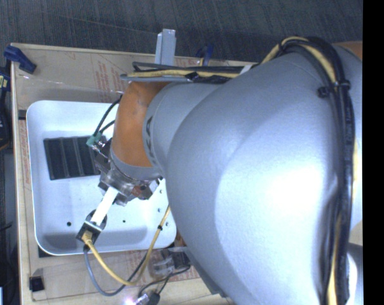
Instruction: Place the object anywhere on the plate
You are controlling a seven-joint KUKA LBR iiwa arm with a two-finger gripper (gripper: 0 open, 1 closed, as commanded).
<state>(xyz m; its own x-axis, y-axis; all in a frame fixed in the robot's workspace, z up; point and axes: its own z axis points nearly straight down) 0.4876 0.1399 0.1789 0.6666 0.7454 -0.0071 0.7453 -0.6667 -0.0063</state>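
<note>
The grey arm (255, 170) covers most of the frame, its tool (121, 188) over the white bin (39, 196) at left. I cannot tell whether the tool is released or clenched. A dark ribbed slab (68, 157) lies flat in the bin's upper left, near the tool.

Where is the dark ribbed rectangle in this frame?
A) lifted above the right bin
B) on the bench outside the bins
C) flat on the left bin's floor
C: the dark ribbed rectangle lies flat on the white floor of the left bin, its right end behind the arm's orange band.
</note>
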